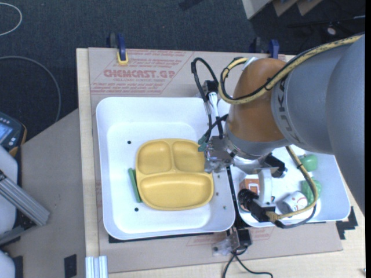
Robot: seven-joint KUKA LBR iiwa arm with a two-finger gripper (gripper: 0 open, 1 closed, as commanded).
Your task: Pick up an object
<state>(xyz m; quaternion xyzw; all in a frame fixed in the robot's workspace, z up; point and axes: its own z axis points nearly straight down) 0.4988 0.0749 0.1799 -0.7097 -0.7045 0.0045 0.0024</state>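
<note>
The gripper (pixel 211 155) sits at frame centre, at the right rim of the yellow divided tray (pixel 173 174) lying flat in the left bin (pixel 110 155). Its grasp state cannot be determined. Judged status: nothing lifted yet; the pickup remains to be done.

Divided tray (pixel 174 175) in left bin (pixel 110 155), tool (pixel 211 155) at its right edge

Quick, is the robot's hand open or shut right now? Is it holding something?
Hand: can't be told. It sits at the right rim of the yellow divided tray in the left bin.
</note>
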